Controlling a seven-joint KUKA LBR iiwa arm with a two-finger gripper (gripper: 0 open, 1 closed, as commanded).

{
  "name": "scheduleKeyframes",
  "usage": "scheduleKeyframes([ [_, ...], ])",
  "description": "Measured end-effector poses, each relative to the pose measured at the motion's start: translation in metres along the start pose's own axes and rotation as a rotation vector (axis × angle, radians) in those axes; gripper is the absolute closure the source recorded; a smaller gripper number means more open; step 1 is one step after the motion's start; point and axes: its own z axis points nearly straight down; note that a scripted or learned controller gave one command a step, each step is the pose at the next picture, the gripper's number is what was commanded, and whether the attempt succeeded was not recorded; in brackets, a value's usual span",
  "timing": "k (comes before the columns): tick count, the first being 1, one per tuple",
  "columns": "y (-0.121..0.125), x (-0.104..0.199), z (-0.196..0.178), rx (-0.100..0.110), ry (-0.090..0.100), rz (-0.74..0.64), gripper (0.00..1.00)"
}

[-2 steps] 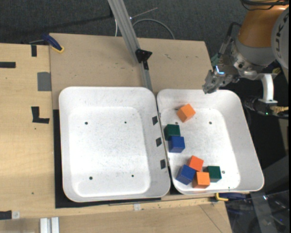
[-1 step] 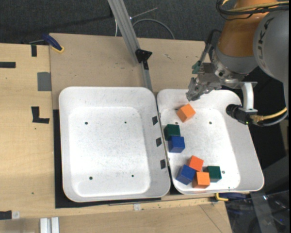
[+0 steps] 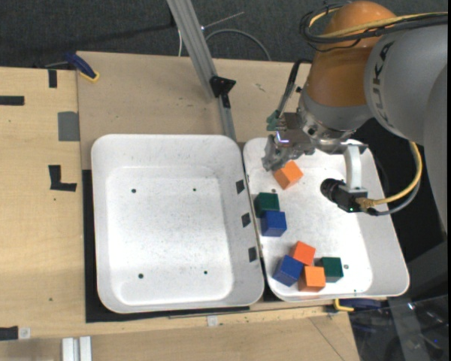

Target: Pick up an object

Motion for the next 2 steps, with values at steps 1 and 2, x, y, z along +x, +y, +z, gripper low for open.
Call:
scheduleKeyframes([
  [1,-0.031,0.053,0.016,0.002,0.0,0.0,1.0],
  [2,-0.066,0.086,0.023,0.001,-0.001,0.002,1.0],
])
